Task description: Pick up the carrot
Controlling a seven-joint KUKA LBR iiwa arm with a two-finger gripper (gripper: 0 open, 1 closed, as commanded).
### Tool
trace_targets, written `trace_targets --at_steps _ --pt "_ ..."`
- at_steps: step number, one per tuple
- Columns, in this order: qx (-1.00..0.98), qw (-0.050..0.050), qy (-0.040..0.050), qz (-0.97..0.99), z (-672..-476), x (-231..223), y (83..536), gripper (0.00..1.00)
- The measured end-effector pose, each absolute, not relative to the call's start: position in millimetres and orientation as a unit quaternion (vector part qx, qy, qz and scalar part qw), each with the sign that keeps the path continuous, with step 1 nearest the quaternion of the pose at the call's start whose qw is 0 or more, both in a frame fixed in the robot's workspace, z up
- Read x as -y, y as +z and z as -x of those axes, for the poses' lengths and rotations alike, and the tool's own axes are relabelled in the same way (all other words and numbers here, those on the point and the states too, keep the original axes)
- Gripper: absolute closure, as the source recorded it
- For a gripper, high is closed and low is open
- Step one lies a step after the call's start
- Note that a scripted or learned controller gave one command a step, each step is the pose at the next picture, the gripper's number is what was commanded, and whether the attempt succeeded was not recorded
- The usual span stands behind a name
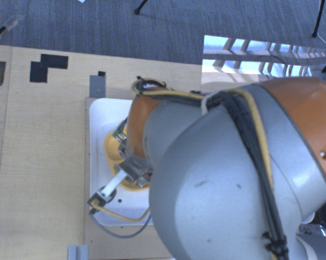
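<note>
My arm [231, 173] reaches in from the right and covers most of both bins. Its wrist, with the orange band [139, 117], hangs low over the left white bin [99, 118]. The gripper [130, 171] sits under the wrist, just above a yellow rounded thing [112, 150] on the bin floor. A small green bit [120, 132] shows at the wrist's left edge, above the yellow thing. Whatever lies under the wrist and arm is hidden.
The bin's near wall [113, 220] and left wall show. A grey block [98, 86] stands just behind the bin. Black L-shaped marks [47, 67] lie on the wooden bench [37, 159], which stretches bare to the left.
</note>
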State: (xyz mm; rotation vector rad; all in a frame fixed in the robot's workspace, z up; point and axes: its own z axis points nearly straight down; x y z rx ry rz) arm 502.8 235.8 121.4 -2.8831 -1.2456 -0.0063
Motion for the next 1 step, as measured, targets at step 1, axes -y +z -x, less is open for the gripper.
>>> trace_targets --at_steps 1 --pt "0.106 0.001 -0.0163 0.994 -496.7 -234.5 95.4 1.0"
